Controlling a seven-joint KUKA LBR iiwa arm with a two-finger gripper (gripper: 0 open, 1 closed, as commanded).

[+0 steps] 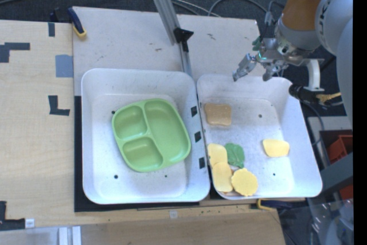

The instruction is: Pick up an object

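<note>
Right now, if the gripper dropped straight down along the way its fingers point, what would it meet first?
Probably the speckled floor of the right white bin near its far rim. The open two-finger gripper hangs over that far edge, and the tan bread-like slice lies off to the side. Depth is hard to judge.

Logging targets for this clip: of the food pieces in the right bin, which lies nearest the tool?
The tan bread-like piece, alone in the right bin's far left part. The yellow pieces and the green one lie nearer the front edge, farther from the tool.
</note>
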